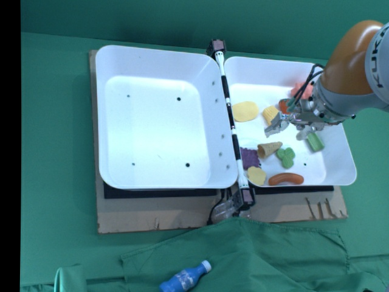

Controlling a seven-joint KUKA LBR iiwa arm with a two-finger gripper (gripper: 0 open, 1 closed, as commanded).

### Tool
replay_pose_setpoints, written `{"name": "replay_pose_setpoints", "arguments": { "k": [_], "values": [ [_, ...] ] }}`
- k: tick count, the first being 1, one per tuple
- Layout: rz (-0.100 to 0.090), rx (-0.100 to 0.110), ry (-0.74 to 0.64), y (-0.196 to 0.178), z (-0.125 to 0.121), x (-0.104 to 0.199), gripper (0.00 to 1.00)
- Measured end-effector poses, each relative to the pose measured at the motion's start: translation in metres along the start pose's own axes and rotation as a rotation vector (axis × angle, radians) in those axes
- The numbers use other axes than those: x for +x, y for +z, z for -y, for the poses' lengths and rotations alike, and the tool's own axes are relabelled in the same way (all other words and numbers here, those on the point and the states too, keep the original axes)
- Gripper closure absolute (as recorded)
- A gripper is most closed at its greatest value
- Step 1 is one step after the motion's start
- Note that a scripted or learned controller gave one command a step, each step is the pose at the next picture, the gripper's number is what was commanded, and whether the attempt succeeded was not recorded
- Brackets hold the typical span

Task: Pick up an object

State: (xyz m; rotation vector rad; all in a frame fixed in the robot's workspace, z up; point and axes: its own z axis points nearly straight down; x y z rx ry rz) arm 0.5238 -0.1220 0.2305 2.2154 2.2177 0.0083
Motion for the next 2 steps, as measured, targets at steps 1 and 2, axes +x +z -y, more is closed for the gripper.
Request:
{"name": "replay_pose_setpoints", "arguments": {
  "k": [1,2],
  "values": [
    [0.004,-0.013,0.008,0.046,0.053,-0.006,0.0],
    [0.008,-0.019,0.009,0.033,0.051,-0.007,1.0]
  ]
}}
